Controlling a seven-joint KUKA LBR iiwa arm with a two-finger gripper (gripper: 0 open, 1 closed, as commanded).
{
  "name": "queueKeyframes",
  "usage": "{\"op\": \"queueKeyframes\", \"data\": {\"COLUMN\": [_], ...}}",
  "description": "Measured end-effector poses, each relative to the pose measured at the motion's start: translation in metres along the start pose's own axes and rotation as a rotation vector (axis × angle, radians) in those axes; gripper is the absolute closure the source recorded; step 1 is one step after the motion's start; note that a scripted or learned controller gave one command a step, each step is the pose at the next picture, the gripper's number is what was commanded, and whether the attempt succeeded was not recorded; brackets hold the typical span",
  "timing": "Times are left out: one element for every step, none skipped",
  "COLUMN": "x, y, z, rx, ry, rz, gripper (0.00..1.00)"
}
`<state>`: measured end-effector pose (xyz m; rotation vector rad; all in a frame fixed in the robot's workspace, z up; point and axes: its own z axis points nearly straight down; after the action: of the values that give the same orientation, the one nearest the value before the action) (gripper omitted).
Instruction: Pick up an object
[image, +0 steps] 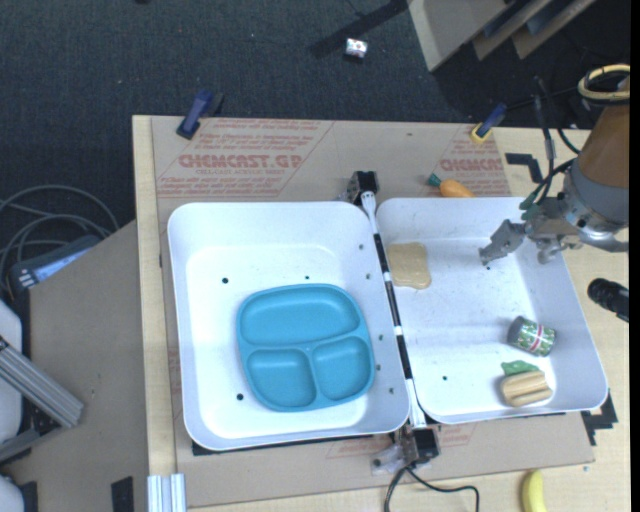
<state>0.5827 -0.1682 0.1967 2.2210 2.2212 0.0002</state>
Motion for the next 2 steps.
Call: {"op": "queueKeyframes", "data": {"x": [-0.051,-0.053], "y": [0.053,0.085], "z": [0.085,-0.031], "rx": [0.0,-0.004], "ry": [0.0,-0.002], "rz": [-0.001,-0.001], "gripper": [0.0,0.0]}}
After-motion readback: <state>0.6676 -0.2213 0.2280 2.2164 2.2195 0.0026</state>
